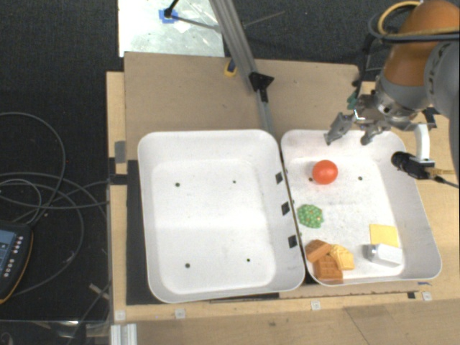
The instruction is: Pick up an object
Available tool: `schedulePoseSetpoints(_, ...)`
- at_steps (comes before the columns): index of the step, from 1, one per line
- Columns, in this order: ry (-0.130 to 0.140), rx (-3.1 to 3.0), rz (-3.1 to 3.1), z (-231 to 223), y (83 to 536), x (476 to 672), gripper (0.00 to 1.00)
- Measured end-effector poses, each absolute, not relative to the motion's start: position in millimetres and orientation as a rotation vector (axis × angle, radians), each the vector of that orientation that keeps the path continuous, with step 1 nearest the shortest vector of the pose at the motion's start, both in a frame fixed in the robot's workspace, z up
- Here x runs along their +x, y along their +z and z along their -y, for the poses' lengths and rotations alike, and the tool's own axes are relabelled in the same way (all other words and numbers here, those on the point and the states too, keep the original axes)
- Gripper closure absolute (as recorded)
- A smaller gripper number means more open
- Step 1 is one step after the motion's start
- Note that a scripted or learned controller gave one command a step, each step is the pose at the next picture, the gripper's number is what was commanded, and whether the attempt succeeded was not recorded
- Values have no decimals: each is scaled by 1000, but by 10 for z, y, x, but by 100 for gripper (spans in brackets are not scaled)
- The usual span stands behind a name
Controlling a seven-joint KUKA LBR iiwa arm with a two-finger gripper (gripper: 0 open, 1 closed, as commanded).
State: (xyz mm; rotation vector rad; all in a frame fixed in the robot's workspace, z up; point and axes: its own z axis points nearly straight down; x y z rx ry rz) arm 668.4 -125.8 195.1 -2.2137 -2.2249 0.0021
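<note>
The gripper [352, 133] hangs open and empty over the far edge of the right bin [413, 214], its two fingers spread apart. Just near of it lies a red ball [325, 172], with a green piece [310, 215] nearer, orange blocks [329, 258] at the near rim, and a yellow block [384, 233] beside a grey piece [382, 254]. This looks like the approach step; next it must centre over one thing, probably the ball, then descend and close.
</note>
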Motion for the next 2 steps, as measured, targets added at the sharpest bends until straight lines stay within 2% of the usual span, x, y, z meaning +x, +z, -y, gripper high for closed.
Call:
schedulePoseSetpoints(1, 0, -2215, 2230, 1259, 1979, 6693, 0)
schedulePoseSetpoints(2, 4, -2212, 2227, 1237, 1357, 6710, 0)
